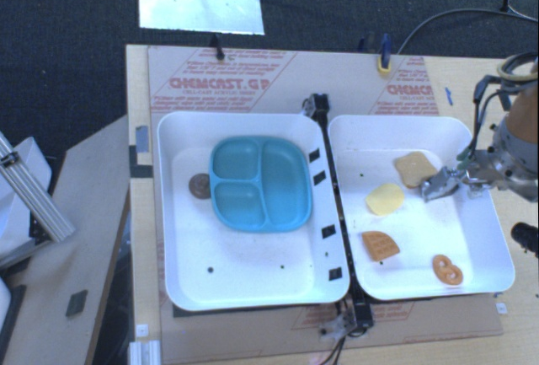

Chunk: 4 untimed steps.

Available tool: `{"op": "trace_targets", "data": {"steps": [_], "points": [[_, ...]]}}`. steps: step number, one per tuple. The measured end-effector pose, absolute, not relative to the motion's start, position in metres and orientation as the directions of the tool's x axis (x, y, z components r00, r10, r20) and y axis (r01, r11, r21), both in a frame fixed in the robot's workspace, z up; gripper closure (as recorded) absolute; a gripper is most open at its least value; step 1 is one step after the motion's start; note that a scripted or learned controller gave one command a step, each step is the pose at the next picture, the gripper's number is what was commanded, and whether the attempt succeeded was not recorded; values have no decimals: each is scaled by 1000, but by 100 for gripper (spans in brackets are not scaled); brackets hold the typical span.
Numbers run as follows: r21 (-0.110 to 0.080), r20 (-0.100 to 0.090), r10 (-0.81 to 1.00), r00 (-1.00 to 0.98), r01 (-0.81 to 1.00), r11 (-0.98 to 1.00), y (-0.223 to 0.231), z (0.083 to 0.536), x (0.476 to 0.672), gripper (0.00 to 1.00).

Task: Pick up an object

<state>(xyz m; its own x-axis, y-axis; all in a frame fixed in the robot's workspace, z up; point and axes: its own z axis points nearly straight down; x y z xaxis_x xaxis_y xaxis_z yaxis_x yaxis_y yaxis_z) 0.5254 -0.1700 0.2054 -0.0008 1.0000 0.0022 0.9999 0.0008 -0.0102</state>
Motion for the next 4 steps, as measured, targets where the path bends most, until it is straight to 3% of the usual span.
{"op": "trace_targets", "data": {"steps": [1,2,4], "points": [[1,0,1000,-4,1000,4,-170,212,528,0],[0,0,1000,-2,1000,2,-170,168,522,0],[0,0,1000,-1,1000,1,-167,83,531,0]]}}
